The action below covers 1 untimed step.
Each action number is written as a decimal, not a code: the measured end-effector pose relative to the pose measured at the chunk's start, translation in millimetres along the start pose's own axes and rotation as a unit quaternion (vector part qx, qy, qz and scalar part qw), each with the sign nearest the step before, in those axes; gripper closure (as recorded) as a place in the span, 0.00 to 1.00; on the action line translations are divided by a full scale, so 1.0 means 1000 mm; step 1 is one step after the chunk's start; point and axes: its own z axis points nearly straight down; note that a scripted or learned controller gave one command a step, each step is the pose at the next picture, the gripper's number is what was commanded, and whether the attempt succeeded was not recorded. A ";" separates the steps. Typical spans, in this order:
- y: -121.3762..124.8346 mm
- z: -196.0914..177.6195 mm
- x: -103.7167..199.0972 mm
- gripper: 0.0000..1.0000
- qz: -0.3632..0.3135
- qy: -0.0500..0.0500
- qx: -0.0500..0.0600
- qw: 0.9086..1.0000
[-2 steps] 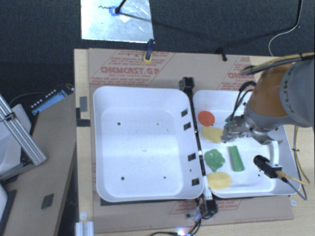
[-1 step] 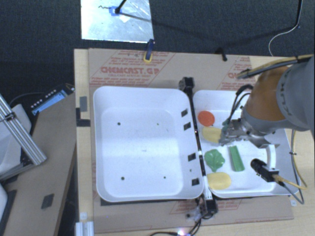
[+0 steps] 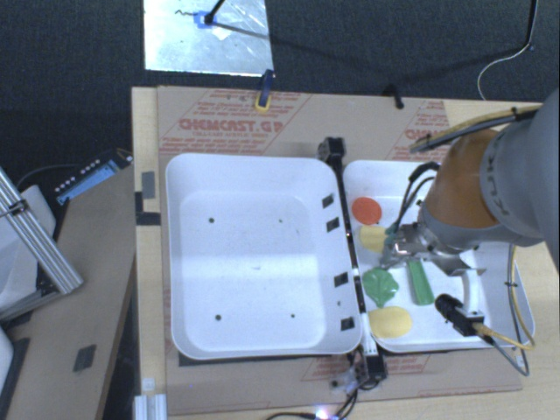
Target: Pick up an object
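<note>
The right bin (image 3: 385, 175) holds several small things. An orange-red disc (image 3: 367, 208) lies near its back left. A pale yellow piece (image 3: 372, 237) sits just below it. A crumpled green thing (image 3: 381, 285) and a long green stick (image 3: 419, 283) lie side by side, with a yellow rounded object (image 3: 390, 322) at the front left. My gripper (image 3: 398, 247) hangs low over the bin, between the pale yellow piece and the green stick's upper end. The grey arm with its orange band covers the bin's right half.
The left white bin (image 3: 254, 252) adjoins the right one along a shared rim with black clips (image 3: 341, 226). A shiny metal sheet (image 3: 208, 24) lies beyond the bench at the back. Grey rails (image 3: 35, 243) stand off to the left.
</note>
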 end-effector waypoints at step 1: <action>0.059 -0.108 0.112 1.00 -0.008 0.002 -0.008 1.000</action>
